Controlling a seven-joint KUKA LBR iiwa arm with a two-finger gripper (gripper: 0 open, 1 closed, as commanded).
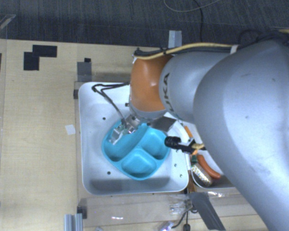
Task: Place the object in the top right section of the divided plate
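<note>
The grey arm (241, 119) reaches in from the right and covers much of the view, its orange band (145, 88) sitting above the far edge of the left bin (94, 177). Below the band, the gripper (119, 131) hangs over the upper left part of the blue divided plate (151, 146), at or just above the rim of the plate's large left compartment. From this angle the gripper is a small, pale, glinting shape against the blue. I cannot tell how far open it is, or whether it has hold of anything. The divided plate lies flat in the middle of the left bin, a little toward its right wall. It has three compartments: the large one on the left, a smaller one toward the near edge, and one on the right, close under the wrist. A thin black cable (110, 101) runs from the bin's far left corner across the white floor to the gripper. Beside the left bin, a narrow strip of the right bin (189, 163) shows between the plate and the arm. In it lie an orange, rod-like thing (209, 170) and what looks like a shiny metal cup or tin (200, 178), touching or nearly touching each other. The pale wooden bench (33, 138) carries a few black blocks (38, 57) near its far left corner.
</note>
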